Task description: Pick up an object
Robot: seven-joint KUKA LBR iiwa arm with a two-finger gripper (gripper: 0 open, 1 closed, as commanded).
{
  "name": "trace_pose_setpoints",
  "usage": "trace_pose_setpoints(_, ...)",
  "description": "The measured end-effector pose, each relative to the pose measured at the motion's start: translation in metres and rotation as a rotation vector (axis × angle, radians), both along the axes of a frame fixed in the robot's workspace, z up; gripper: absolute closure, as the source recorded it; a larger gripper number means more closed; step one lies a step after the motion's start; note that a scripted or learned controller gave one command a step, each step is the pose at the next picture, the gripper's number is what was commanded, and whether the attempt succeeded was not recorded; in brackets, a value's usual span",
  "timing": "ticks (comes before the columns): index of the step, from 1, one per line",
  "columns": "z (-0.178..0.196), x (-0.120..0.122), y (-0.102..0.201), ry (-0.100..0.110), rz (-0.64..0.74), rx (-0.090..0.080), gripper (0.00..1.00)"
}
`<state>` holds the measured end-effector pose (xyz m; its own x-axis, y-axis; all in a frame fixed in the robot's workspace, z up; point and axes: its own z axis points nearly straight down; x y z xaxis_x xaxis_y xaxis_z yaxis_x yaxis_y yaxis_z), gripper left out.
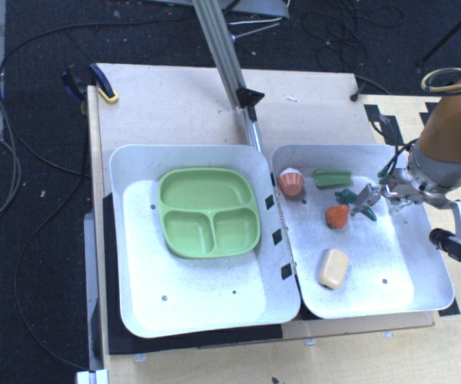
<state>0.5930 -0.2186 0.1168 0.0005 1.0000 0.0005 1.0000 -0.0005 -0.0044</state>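
While the gripper point(368, 198) hovers in the right bin point(422, 282), we cannot tell its jaw state.
Red object point(337, 216) sits just at its 8 o'clock, likely target.

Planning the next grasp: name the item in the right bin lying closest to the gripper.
The red-orange piece, just left of the gripper. The green piece, pink-topped piece and cream piece lie farther off.

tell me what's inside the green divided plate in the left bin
Nothing shows in the green divided plate: all three compartments look bare, and nothing covers them. The toy foods lie in the right bin. What is under the plate is hidden.
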Motion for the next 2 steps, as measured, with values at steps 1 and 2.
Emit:
trace_pose_setpoints(1,0.014,0.002,0.0,-0.007,0.001,-0.003,1.0)
trace_pose_setpoints(2,0.079,0.004,-0.003,-0.012,0.002,-0.004,1.0)
